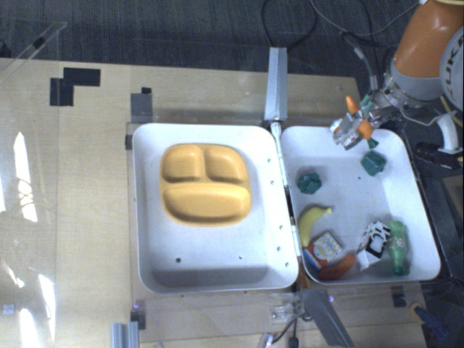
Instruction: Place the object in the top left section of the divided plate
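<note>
Camera view: claw (353, 127), grip state unclear, over right bin's (406, 145) far rim, yellow divided plate (206, 183) well apart.

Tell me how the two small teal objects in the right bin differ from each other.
The first teal object lies toward the left side of the right bin, near its middle height; the second teal object sits farther right and higher up, close below the end effector. The first looks rounder and lumpy, the second more blocky and angular. They share the dark teal colour and are of similar small size, and both rest apart from the other items.
</note>
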Controlling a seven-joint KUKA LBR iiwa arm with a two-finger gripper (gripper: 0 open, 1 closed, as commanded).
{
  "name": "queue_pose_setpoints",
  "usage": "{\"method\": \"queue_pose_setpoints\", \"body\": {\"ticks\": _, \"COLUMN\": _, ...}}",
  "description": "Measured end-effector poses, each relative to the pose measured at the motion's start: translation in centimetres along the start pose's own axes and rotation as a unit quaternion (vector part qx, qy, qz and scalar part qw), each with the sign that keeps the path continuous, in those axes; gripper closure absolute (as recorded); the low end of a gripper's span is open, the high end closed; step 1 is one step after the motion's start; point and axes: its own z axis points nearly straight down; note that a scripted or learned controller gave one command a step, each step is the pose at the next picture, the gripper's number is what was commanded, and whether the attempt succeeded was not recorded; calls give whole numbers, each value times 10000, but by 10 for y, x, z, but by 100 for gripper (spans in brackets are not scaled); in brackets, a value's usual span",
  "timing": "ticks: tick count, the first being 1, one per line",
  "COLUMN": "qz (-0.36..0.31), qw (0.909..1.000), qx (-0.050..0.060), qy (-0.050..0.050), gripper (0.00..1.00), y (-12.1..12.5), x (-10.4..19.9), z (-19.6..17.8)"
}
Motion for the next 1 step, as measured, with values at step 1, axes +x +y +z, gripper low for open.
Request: {"method": "queue_pose_setpoints", "body": {"ticks": 1, "qz": -463, "qw": 9989, "qx": 7, "qy": 11, "gripper": 100, "y": 26, "x": 74, "z": 2}}
